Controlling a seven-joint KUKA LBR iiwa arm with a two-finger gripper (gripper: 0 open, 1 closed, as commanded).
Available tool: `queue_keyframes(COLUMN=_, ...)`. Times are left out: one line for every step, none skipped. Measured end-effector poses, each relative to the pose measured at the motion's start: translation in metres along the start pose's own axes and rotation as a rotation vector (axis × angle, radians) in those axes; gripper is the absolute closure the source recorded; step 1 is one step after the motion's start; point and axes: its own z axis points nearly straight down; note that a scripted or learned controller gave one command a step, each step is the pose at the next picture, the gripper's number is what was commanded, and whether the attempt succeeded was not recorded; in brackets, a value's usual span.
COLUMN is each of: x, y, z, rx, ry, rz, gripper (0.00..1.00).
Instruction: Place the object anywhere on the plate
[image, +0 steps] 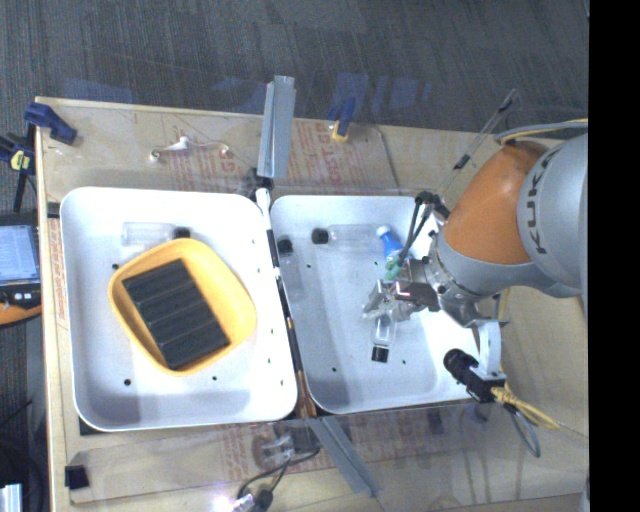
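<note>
Seen from above at a slant, the table (150, 120) carries two shallow white bins side by side. At the near edge, cables and metal brackets are seen by the gap between the bins. In the left bin (80, 390), one yellow plate (232, 300) is laid toward the middle, with one dark ribbed mat (180, 313) resting on it at an angle; nothing else is seen on the plate.

In the right bin (340, 380), the tool (385, 305) of the single grey arm (500, 230), reaching in from the right edge, is lowered over the middle of the bin floor. Whether the tool is wide, narrow or gripping anything cannot be told, as clear, glinting parts blur together there. Just beyond it, toward the bin's far edge, one small blue-and-green object (389, 243) is seen lying on the white floor close beside the wrist; this is judged to be the thing to be moved. One small dark item (380, 353) lies just nearer than the tool, and two dark knobs are seen near the far left corner of this bin.

The task is judged to be at its start: the object is in the right bin, well apart from the plate, and both pickup and carry-over remain.
</note>
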Motion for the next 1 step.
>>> queue_keyframes(x=0.0001, y=0.0000, z=0.0000, rx=0.000, ry=0.000, rz=0.000, gripper=0.00)
